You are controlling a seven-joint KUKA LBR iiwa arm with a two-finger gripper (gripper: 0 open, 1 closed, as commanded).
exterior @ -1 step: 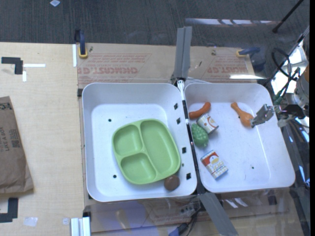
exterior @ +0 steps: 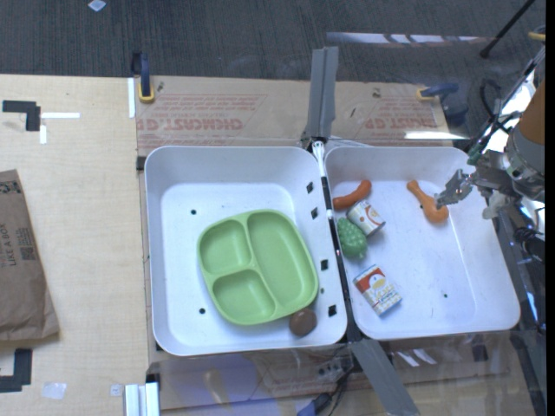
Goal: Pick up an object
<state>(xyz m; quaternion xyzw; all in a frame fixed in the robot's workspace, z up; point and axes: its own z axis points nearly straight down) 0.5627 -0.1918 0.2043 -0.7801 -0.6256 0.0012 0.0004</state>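
Observation:
In the right bin lie several small objects. An orange curved piece rests near the far wall, and my gripper hovers just to its right, close to it; whether they touch I cannot tell. An orange-red sausage lies at the bin's far left. Below it stand a small can and a green knobbly piece. A red-and-white carton lies nearer the front. Nothing shows as held.
The left bin holds a green divided plate, with a brown round thing at the plate's front edge. A grey divider stands behind the bins. A brown paper bag lies far left on the bench.

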